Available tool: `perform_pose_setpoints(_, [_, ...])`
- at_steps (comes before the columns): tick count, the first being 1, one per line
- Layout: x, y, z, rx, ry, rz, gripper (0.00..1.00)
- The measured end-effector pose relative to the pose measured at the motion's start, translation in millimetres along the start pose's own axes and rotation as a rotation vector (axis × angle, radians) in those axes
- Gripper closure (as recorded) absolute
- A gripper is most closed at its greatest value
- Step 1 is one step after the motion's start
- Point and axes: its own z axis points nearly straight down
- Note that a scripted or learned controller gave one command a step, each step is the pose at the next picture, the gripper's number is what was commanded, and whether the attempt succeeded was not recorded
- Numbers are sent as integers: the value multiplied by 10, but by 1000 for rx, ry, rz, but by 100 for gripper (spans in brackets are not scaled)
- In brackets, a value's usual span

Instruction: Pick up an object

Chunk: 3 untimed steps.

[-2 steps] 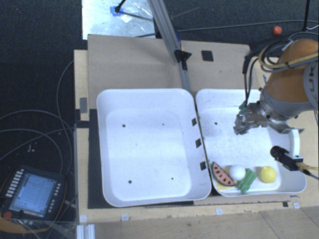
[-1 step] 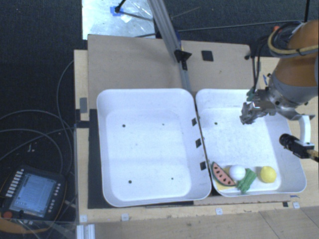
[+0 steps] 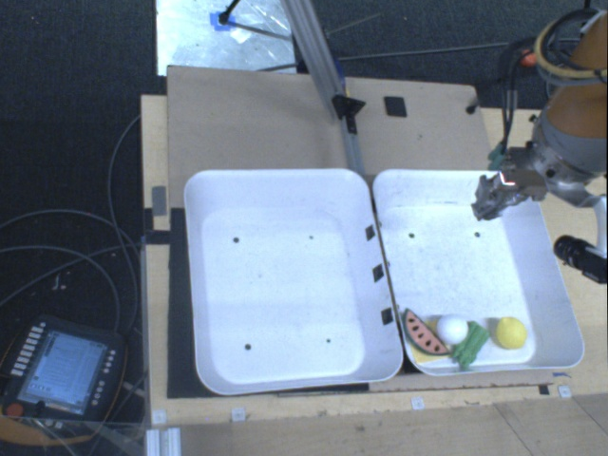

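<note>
The gripper (image 3: pixel 489 200), holding nothing I can see, hangs at the right bin's (image 3: pixel 541 255) top, and must go down to the toys like the yellow lemon (image 3: pixel 511 332).

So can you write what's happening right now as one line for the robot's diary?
end effector: over right bin, far end | watermelon slice, white ball, green toy, lemon: near edge, untouched

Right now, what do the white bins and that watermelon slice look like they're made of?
The right bin and left bin: likely moulded plastic, matte white, judging by rounded corners and thin smooth rims. The watermelon slice: probably a plastic or foam toy, with flat painted-looking red flesh, dark seeds and green rind; too small to be sure.
</note>
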Motion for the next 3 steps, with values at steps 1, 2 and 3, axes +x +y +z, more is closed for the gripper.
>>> perform_pose_setpoints(1, [387,-67,141,5,1,-2,100])
perform_pose_setpoints(2, [930,-144,229,5,1,-4,100])
perform_pose_setpoints(3, [1431,-340,367,5,1,-4,100])
